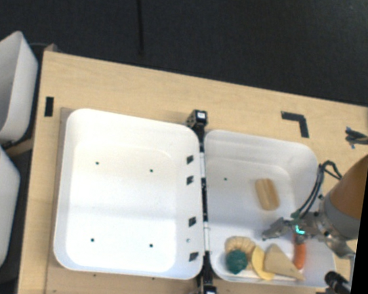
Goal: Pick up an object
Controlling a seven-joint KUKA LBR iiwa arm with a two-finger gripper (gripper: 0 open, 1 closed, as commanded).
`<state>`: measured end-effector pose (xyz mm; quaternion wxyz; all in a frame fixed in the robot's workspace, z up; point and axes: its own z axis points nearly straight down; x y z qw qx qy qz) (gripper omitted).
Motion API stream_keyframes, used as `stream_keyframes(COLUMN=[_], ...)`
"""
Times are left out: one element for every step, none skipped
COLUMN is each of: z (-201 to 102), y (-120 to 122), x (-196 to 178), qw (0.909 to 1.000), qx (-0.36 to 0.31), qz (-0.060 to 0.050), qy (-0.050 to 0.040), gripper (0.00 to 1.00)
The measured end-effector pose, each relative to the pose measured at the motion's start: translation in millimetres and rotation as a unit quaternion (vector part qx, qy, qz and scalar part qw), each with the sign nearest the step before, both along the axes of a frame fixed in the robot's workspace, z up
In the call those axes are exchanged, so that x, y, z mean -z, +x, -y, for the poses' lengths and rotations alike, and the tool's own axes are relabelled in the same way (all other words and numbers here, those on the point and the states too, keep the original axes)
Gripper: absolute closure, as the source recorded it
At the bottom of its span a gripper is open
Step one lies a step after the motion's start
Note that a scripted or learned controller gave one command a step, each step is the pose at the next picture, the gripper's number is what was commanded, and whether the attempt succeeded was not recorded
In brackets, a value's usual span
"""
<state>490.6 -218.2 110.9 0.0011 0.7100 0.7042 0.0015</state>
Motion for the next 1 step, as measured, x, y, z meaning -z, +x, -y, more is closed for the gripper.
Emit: stream_keyframes(z=[5.1], y=[1.8], x=[6.8], qw=[1.0], qx=[-0.006], qz=[-0.002], qy=[0.0058], gripper=[0.0])
